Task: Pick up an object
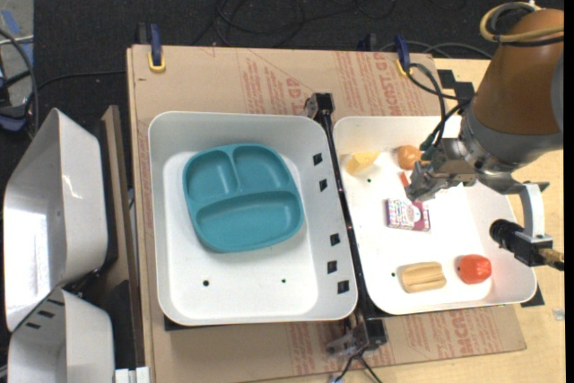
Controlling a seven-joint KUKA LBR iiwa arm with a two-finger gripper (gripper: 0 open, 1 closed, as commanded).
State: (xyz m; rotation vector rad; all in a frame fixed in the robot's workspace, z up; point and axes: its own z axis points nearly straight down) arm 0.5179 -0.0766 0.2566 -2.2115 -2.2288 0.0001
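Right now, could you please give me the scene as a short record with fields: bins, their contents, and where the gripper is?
left bin: holds a teal tray with three compartments
right bin: holds five small items
yellow piece: upper left of right bin
orange ball: beside the yellow piece, next to the gripper
pink packet: middle of right bin, lying flat
bread roll: lower part of right bin
red item: right of the bread roll
gripper: over the right bin, just above the pink packet
held: nothing seen between the fingers
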